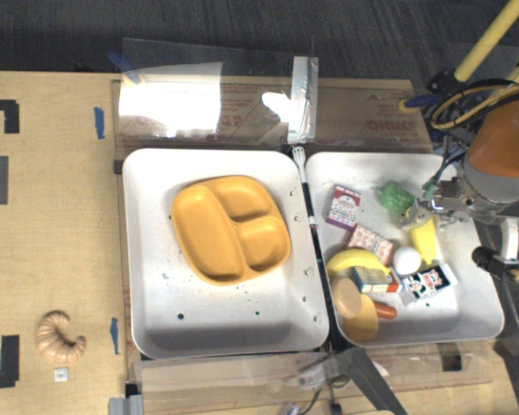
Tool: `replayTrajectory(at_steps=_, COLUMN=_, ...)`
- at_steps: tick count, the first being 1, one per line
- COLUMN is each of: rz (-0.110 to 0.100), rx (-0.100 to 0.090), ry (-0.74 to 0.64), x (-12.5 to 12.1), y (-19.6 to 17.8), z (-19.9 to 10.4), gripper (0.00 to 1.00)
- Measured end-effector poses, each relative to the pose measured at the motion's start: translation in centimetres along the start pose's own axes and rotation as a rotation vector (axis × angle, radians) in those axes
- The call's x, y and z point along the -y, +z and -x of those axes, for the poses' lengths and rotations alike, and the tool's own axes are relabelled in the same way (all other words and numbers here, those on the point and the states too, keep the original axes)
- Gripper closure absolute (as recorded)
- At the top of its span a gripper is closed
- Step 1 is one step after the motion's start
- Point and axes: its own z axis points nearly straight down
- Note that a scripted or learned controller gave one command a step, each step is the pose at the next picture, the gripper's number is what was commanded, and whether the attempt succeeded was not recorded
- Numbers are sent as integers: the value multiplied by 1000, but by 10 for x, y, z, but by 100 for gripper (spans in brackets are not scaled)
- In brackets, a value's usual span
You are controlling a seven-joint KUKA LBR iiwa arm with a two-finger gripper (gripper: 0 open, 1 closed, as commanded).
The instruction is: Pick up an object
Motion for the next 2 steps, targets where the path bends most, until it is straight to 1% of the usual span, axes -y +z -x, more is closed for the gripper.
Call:
replayTrajectory(at_steps=1, rz=3, rx=-1, ry=123, x=-20, y=-89, z=-49, gripper=100)
replayTrajectory(at_steps=2, rz=-2, rx=1, ry=121, x=-20, y=-95, z=-49, gripper=100)
